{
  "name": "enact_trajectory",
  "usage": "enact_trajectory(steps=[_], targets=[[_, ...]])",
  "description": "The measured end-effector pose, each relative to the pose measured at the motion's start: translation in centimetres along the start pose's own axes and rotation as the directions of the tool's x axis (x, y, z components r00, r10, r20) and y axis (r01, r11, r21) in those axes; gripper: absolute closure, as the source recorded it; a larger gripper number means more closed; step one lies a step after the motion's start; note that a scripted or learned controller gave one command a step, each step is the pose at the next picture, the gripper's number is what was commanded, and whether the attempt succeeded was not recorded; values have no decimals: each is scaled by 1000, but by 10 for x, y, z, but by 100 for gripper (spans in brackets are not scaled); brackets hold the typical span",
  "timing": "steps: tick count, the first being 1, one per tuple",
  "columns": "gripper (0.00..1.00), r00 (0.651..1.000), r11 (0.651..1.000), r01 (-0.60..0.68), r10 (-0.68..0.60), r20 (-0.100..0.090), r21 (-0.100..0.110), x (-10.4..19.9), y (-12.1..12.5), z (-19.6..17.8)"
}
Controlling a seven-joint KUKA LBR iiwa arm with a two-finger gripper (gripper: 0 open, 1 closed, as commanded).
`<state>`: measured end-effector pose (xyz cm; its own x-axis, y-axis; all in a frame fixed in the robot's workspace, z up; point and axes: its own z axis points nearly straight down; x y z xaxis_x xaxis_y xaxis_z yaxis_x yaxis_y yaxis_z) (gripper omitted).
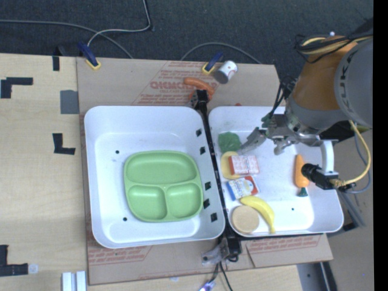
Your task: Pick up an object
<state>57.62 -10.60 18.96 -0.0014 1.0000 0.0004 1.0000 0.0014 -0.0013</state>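
Nearest the bench's front edge, in my right bin (327, 223), I see a round tan disc (245, 220) with a banana (262, 211) curving just beside it, its long axis running from upper left to lower right. Behind those sit a blue packet (240, 189), then a red-and-white packet (245, 165) lying over something yellow, and behind that a green lump (229, 142). A carrot (299, 171) lies apart toward the right, long axis roughly front to back.

My gripper (268, 139) hangs over the back half of this bin, fingers spread apart with nothing between them; one finger points left toward the green lump. I judge the red-and-white packet the closest candidate: it lies just forward and left of the gripper, so the move is a short shift that way, then down. The carrot is also near, forward and right.

The left bin (103, 126) holds a green divided tray (162, 183), well apart from the gripper.
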Motion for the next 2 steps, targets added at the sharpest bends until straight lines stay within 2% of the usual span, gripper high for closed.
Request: enact_trajectory(steps=[1,2], targets=[[0,1000,1000,0,0,1,-5,7,22,103],[100,1000,1000,1,-1,1,-4,8,22,94]])
